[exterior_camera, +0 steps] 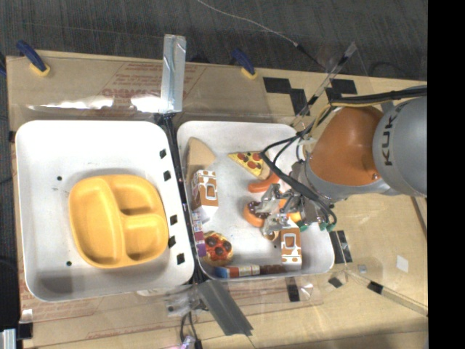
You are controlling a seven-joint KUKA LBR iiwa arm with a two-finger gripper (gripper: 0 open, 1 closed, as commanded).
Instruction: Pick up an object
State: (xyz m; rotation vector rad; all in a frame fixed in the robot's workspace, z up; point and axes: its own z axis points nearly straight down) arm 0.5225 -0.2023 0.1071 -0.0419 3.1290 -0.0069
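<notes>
Currently the jaws [275,211] sit low in the right bin [240,131], over an orange toy piece [256,213] near its middle; you cannot tell whether they grip it. Judge it light, rigid, slick plastic; take it across its narrow sides.

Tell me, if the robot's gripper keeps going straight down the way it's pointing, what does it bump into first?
Probably the orange toy lying on the floor of the right bin. The gripper points down right over it, beside a small box with windows. From above, depth is hard to judge, so it could meet the bin floor just beside the toy.
</notes>
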